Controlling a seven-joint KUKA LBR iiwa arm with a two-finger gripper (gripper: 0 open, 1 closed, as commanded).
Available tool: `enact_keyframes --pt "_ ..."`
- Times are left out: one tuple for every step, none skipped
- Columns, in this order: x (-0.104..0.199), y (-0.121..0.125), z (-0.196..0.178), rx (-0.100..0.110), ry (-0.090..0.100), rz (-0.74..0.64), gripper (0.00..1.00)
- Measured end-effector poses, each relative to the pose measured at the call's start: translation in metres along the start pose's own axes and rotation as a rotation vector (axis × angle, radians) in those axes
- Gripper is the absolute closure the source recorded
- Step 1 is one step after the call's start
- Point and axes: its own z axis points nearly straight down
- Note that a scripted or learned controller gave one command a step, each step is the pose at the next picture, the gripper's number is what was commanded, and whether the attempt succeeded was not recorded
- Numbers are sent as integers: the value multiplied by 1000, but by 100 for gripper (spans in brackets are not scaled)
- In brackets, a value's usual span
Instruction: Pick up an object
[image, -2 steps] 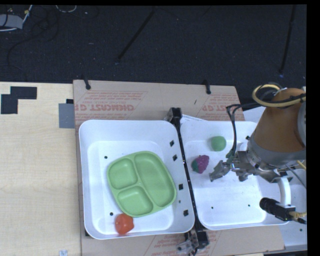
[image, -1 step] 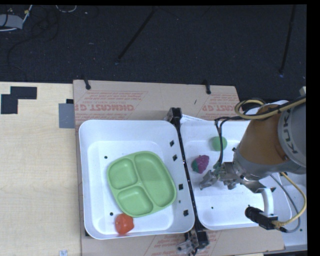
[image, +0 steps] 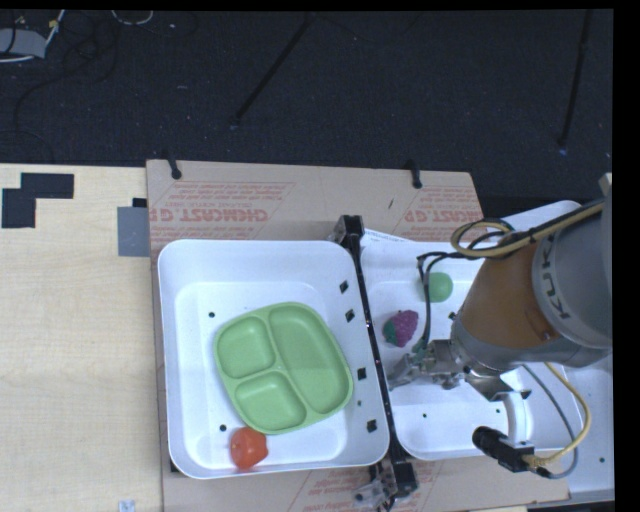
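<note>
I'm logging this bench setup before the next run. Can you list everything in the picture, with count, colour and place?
bins: two, white, side by side on the bench
divided plate: one, light green, in the left bin
small object: one, red-orange, left bin's near edge, below the plate
ball: one, green, right bin, far side
bunch: one, purple, right bin, near the divider
arm: one, grey with orange band, over the right bin
gripper: one, low in the right bin

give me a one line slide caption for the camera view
KUKA arm's gripper low in the right bin near purple grapes and a green ball; left bin holds a green divided plate and an orange-red piece.
</note>
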Motion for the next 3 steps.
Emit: enact_keyframes --pt "-1 1 -13 -1 1 6 100" --pt "-6 -4 -73 -5 -1 4 100" --pt "-6 -9 -117 -4 -1 -2 100"
